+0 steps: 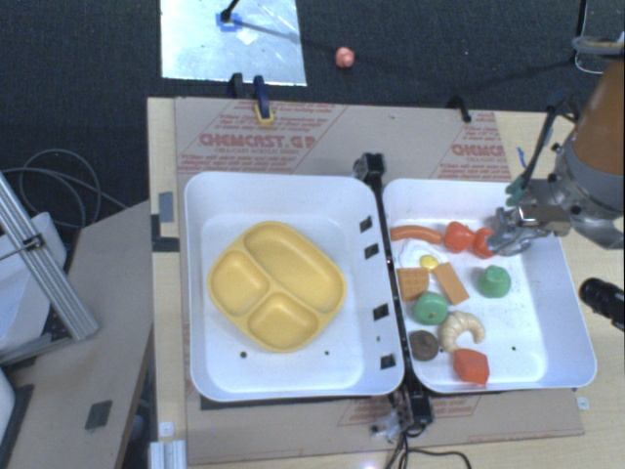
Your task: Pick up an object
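Dark carpet surrounded a bench carrying two shallow white bins side by side on a cardboard sheet (322, 130). Task gave no specific object, so anything in the right bin (562, 360) counted; the likeliest target looked like the red tomato-like piece (480, 243) at the far side, since the gripper (510, 234) sat low just beside it, possibly touching. Whether its claw was apart, together, or clamped on anything could not be told; the tip was too blurred.

Just left of the red piece lay an orange-red round item (457, 235) and a sausage (417, 233). Nearer were a green cup-like piece (494, 281), an orange cracker (450, 282), a waffle square (413, 282), a green round toy (430, 308), a croissant (461, 329), a brown cookie (423, 344) and a red block (471, 365). Toys were scattered loose, probably to vary the grasp tries.

Left bin (215, 360) held a yellow divided plate (277, 284), well apart from the arm. A pink ball (344, 58) lay on the carpet, far off.
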Robot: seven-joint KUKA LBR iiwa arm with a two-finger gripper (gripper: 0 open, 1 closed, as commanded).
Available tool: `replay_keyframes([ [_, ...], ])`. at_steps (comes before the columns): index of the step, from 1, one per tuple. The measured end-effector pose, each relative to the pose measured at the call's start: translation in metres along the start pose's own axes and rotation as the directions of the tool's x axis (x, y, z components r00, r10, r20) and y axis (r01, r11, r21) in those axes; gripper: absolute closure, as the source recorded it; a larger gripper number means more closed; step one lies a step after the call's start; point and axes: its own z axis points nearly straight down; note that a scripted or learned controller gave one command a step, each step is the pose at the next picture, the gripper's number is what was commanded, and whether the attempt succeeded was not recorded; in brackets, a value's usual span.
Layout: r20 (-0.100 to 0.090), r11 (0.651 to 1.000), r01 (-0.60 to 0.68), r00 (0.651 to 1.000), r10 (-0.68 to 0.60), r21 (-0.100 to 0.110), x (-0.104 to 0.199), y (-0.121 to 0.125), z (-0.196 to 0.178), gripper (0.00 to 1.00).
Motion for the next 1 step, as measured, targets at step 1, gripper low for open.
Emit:
replay_keyframes([
  [1,0.0,1.0,0.004,1.0,-0.004,-0.003,0.0,0.0009,-0.0109,1.0],
])
